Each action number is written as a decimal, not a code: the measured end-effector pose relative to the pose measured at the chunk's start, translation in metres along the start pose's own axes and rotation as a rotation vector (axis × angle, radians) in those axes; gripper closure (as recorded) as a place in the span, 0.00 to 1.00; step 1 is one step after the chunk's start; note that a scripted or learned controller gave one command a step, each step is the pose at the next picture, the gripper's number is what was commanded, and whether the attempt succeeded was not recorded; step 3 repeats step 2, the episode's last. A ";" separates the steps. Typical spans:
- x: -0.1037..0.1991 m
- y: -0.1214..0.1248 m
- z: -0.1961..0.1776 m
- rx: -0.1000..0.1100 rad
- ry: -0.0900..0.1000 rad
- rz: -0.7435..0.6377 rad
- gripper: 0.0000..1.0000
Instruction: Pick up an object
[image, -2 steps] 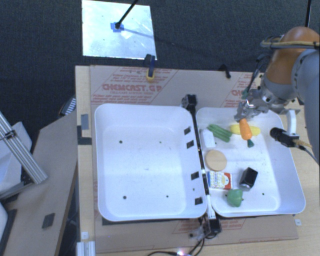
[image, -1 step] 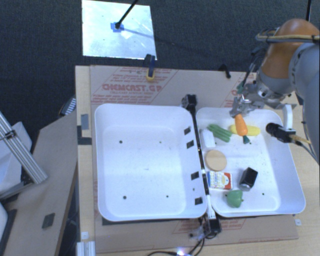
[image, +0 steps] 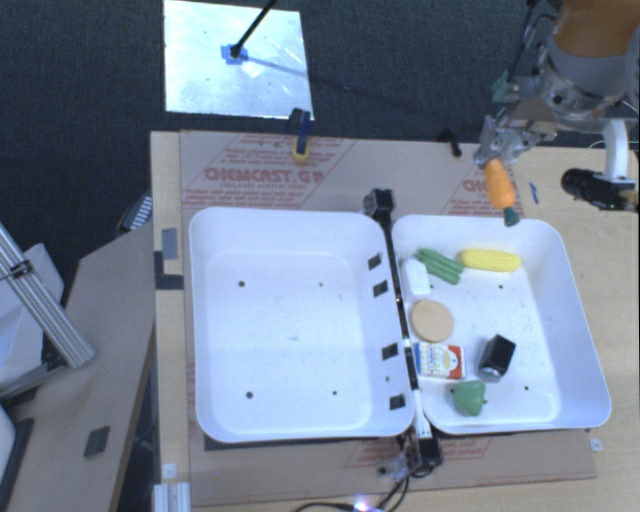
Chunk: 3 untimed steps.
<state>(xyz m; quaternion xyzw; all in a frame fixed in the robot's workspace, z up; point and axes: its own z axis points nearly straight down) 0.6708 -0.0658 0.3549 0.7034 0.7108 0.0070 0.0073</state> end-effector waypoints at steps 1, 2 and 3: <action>0.026 -0.061 0.065 0.026 0.002 0.005 1.00; 0.093 -0.078 0.001 0.016 0.002 0.003 1.00; 0.093 -0.078 0.001 0.016 0.002 0.003 1.00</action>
